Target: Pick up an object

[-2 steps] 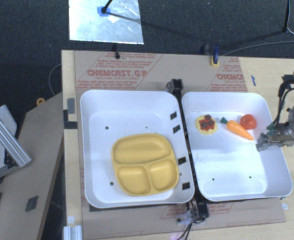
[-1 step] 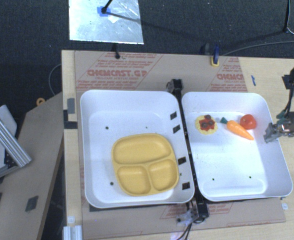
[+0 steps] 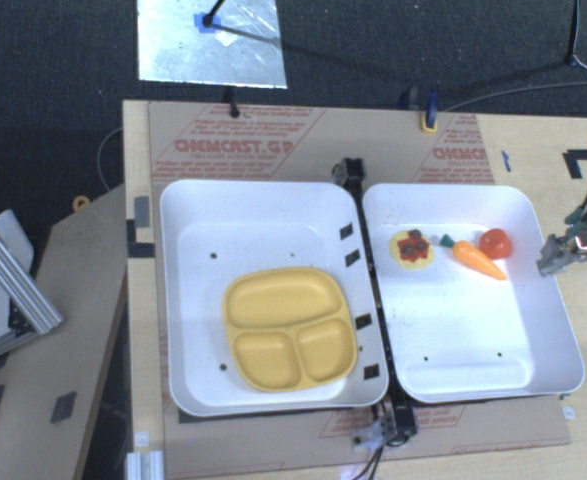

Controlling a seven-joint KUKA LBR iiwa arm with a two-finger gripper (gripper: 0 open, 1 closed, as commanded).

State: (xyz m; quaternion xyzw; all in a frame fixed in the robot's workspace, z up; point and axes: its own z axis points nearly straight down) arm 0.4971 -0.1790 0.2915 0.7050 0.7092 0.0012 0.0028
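Camera view shows the gripper (image 3: 561, 252) just outside the right white bin (image 3: 533, 368); I cannot tell its state. Best target: the orange plastic carrot (image 3: 478, 260) near the far wall. Descend centred, closing across its narrow width, avoiding the touching red tomato (image 3: 495, 242).

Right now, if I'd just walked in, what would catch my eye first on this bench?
Probably the yellow divided plate, lying large in the left bin. Next, the bright toy food along the far side of the right bin: a small pizza, an orange carrot and a red tomato. The gripper waits at that bin's right edge.
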